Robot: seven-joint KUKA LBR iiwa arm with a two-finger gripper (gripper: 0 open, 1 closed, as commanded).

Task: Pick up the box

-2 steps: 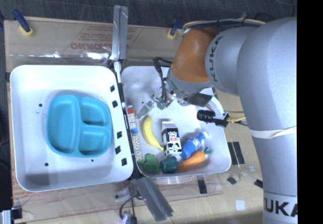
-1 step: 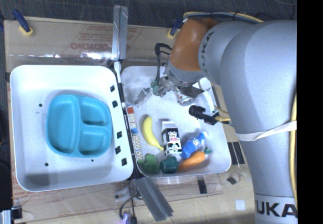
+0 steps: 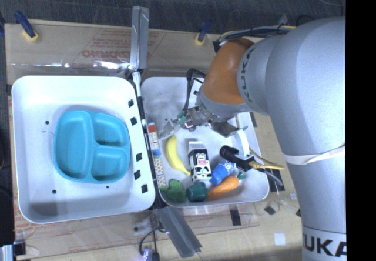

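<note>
Even, fairly bright overhead light is washing the left white bin (image 3: 23,136) nearly to glare, soft shadows are pooling along its lower wall, the grey arm (image 3: 305,89) is showing a broad sheen, and the whole frame is looking slightly soft and grainy.

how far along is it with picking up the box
Done: the arm has reached over the right bin, and its gripper sits near the bin's upper part. In hand: nothing shows between the fingers; whether they are open or shut cannot be told. Left: the box, the small white carton with dark spots, lies on the bin floor beside the banana, apart from the gripper. The grasp and lift remain.
</note>
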